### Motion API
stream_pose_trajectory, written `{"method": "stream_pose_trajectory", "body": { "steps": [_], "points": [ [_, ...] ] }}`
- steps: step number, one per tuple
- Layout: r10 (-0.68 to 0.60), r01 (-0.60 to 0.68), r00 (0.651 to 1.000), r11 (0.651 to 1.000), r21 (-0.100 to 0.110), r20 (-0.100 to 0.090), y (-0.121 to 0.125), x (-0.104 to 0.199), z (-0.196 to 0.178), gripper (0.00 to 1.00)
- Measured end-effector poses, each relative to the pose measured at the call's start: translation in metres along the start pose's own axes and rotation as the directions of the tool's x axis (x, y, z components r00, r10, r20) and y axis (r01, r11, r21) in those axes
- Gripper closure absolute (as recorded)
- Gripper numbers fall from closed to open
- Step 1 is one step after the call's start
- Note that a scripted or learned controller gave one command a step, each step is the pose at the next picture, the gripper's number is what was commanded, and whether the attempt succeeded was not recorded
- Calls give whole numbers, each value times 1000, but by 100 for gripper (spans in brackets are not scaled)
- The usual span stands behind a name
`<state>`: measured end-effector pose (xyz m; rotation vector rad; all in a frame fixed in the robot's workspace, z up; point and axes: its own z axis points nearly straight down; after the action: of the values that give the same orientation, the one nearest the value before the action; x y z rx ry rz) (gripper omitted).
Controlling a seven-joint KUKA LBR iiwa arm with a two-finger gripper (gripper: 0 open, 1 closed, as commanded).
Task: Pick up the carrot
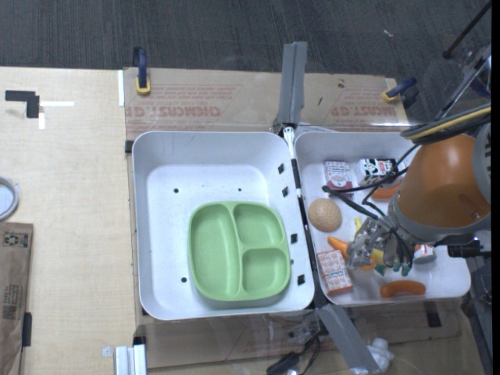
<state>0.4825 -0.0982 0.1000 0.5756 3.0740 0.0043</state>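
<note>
Within the right bin, the gripper is hovering just beside the carrot, which is lying below the egg; whether the claw is spread or pressed together cannot be made out.

I am looking down on a robot test lab, not a home or kitchen. My arm, grey with an orange band, works over a plywood bench fitted with two white bins, held in place by clamps and a metal bracket. A sheet of printed cardboard lies under the bins, loose cables trail from the arm, and dark carpet covers the floor behind.
</note>
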Motion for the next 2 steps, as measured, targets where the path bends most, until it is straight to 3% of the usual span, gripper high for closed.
{"method": "stream_pose_trajectory", "body": {
  "steps": [1, 2],
  "points": [
    [-134, 134, 991, 991, 3, -12, 46, 20, -92, 0],
    [-210, 210, 978, 978, 2, -14, -10, 0, -78, 0]
  ]
}}
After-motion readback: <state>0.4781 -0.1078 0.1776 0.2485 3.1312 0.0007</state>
